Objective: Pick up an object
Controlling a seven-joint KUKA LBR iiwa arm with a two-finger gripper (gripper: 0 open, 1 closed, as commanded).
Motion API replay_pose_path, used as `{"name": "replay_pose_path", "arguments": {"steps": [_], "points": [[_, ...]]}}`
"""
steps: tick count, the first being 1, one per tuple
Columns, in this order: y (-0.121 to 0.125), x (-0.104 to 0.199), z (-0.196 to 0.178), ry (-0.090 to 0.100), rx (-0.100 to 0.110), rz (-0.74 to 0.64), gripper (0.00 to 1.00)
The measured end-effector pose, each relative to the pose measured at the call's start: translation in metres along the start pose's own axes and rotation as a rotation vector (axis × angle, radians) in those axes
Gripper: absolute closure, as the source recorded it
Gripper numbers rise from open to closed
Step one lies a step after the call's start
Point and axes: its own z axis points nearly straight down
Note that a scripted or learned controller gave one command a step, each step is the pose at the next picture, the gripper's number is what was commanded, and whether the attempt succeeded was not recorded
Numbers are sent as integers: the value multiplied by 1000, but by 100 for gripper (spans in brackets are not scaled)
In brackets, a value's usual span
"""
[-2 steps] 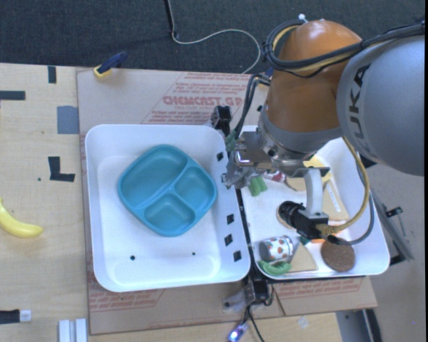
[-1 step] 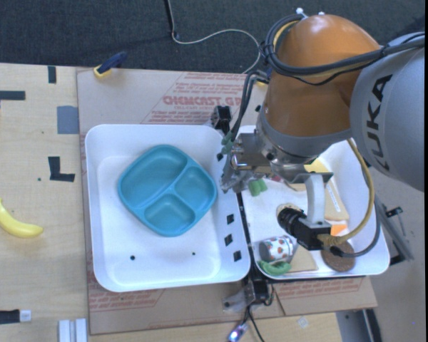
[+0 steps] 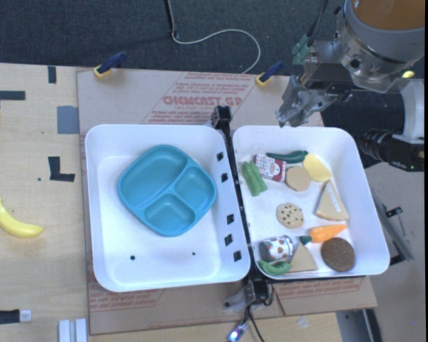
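Note:
My gripper (image 3: 294, 112) hangs above the back rim of the right bin (image 3: 364, 191), and nothing shows between its fingers. Several toy foods lie in that bin: a green pepper (image 3: 288, 155), a small ketchup packet (image 3: 270, 167), a green bean (image 3: 254, 179), a yellow lemon (image 3: 317, 167), a round cracker (image 3: 297, 179), a chip cookie (image 3: 290, 215), a cheese wedge (image 3: 332, 203), an orange carrot (image 3: 327, 231), a brown cookie (image 3: 337, 254) and a wrapped sandwich piece (image 3: 285, 254).
The left bin (image 3: 107, 262) holds a blue divided plate (image 3: 167, 189). A yellow banana (image 3: 16, 221) lies on the bench at the left. A black divider (image 3: 230, 184) separates the bins. A cable (image 3: 214, 38) curls behind them.

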Motion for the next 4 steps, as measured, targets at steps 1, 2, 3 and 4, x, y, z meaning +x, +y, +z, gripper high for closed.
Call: {"name": "replay_pose_path", "arguments": {"steps": [1, 2, 3, 4], "points": [[-18, 9, 124, -5, 34, -1, 100], [-16, 26, 140, -3, 23, -2, 100], [-18, 38, 191, -4, 26, -1, 100], [-15, 1, 97, -1, 11, 1, 100]]}}
